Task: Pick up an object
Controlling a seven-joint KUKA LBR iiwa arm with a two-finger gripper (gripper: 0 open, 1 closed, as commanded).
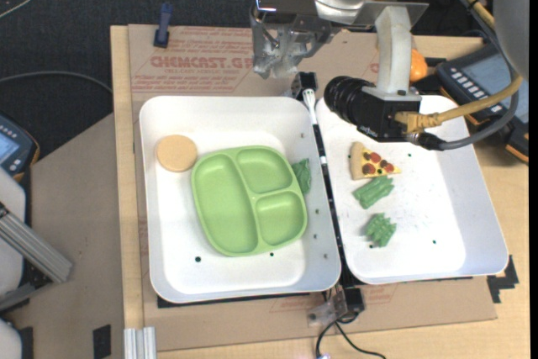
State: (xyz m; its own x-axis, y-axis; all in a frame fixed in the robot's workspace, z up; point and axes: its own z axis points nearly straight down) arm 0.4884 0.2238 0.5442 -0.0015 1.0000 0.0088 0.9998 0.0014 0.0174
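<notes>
We count two shallow white bins, the left bin (pixel 160 206) and the right bin (pixel 454 223), side by side on the desk (pixel 202 63). In the left bin we find one green divided tray (pixel 249 199) (three compartments), one round tan cookie-like disc (pixel 176 153) and one small green piece (pixel 303 175) at the tray's right edge. In the right bin we count one pizza slice (pixel 370 161) and two green vegetable pieces, the upper one (pixel 373 191) and the lower one (pixel 380 229). That gives us six loose things in all: three per bin.
</notes>
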